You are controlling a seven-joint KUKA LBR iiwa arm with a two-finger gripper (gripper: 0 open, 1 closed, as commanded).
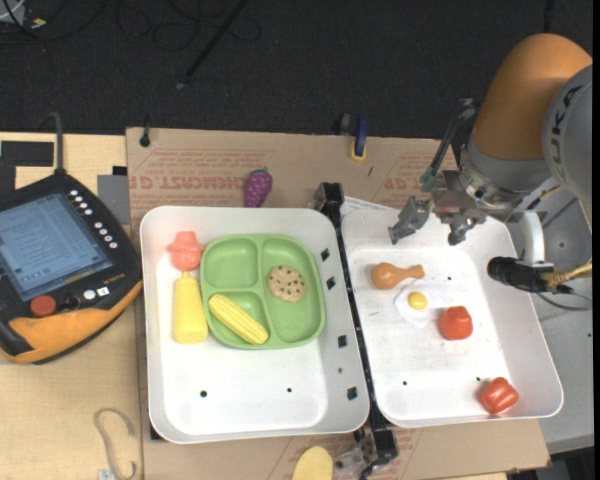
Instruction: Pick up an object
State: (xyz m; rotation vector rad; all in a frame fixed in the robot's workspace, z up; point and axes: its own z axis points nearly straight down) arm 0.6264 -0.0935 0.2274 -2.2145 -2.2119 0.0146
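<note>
My gripper [432, 230] hangs over the far edge of the right bin [450, 383], open, with nothing between its two dark fingers [405, 224]. Just in front of it and slightly left lies an orange toy drumstick [392, 274]. A fried egg [416, 304] rests beside that, then a red block-like toy [456, 322]. A red pepper [498, 395] sits in the near right corner of the bin.
The left bin [240, 398] holds a green divided plate [305, 323] with a cookie [286, 283] and corn [238, 318], plus a yellow bottle [188, 308] and a pink toy [185, 251]. A purple toy [258, 186] lies behind the bins. A teach pendant [50, 258] sits at the left.
</note>
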